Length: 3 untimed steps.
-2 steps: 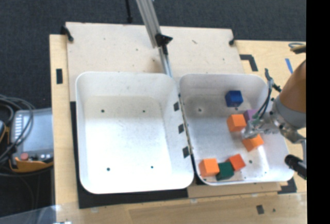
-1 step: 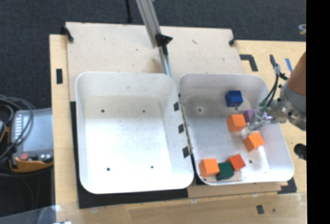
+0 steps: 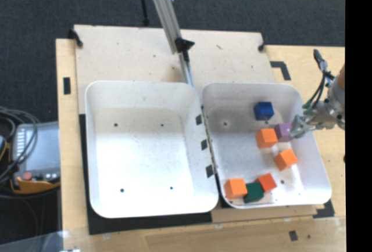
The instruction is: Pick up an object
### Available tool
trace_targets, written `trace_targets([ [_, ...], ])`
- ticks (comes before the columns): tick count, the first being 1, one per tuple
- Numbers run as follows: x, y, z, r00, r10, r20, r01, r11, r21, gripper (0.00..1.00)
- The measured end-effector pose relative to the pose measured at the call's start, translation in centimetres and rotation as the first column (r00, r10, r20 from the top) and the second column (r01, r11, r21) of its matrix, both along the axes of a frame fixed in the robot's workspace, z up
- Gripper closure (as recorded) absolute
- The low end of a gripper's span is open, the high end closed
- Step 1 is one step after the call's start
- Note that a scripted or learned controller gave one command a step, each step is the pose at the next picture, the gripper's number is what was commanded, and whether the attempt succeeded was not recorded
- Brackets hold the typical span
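Tool (image 3: pixel 297 127) was seen at the right wall of the right white plastic bin (image 3: pixel 247 92), low over a small purple block (image 3: pixel 283 131); whether anything was gripped could not be told. The purple block was touching an orange cube (image 3: pixel 267 137). A blue cube (image 3: pixel 263 110) was sat just behind those. Another orange cube (image 3: pixel 286 158) was placed nearer the front. Along the front wall an orange block (image 3: pixel 235 188), a dark green block (image 3: pixel 253 192) and a red-orange block (image 3: pixel 267 182) were clustered together. The left white bin (image 3: pixel 99 129) was set alongside on the desk (image 3: pixel 67 65).
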<state>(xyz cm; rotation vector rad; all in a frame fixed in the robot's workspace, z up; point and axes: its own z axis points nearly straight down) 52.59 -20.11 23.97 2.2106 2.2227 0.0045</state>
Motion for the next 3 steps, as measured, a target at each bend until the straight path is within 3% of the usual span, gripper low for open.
trace_targets([
  [1,0.0,-0.2,-1.4,1.000,-0.002,-0.008,0.002,1.000,0.000,1.00],
  [2,2.4,4.5,-0.7,1.000,0.002,-0.004,-0.002,1.000,0.003,1.00],
  [3,2.9,9.7,-1.0,1.000,0.002,-0.006,-0.002,1.000,0.004,1.00],
])
